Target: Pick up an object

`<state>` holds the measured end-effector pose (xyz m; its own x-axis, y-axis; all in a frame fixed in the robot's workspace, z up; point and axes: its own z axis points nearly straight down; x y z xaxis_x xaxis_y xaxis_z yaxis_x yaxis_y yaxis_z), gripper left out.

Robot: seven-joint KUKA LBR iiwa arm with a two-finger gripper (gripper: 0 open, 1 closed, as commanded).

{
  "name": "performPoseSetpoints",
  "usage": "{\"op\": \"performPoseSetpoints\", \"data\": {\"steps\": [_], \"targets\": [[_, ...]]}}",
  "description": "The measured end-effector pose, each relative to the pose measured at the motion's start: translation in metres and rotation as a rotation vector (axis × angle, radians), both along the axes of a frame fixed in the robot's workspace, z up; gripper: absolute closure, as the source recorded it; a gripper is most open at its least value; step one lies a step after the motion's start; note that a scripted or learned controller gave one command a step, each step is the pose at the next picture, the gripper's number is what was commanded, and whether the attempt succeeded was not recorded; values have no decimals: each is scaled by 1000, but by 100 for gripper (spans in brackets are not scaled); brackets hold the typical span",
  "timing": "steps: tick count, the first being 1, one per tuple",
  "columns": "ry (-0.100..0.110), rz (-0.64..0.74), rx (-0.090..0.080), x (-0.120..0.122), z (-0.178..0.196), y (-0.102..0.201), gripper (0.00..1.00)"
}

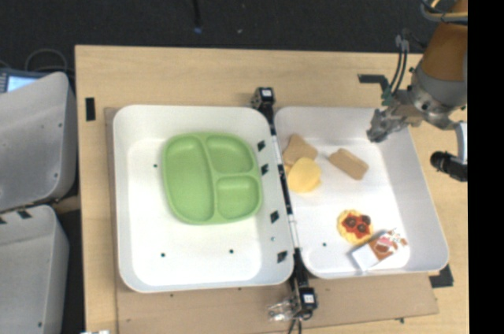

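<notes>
step: approach, nothing grasped | end effector [379, 128] over right bin [417, 191] far corner, opening: cannot tell | nearest pick: tan block [348, 163], just below-left on bin floor | next: shift over block, descend, close

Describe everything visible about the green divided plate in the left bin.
The green divided plate is a rounded-square tray, seemingly matte plastic, pale green, with three compartments: one tall at left, two smaller at right. It lies flat and right side up on the floor of the left white bin, nearer its upper wall, with nothing in it.
</notes>
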<state>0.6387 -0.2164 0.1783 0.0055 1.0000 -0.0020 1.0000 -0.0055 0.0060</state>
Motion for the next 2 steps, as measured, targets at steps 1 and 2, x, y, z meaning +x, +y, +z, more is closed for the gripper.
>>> {"op": "performPoseSetpoints", "data": {"steps": [1, 2], "targets": [[-2, 6, -1, 1, 55, -1, 100], [5, 10, 2, -1, 61, 48, 100]]}}
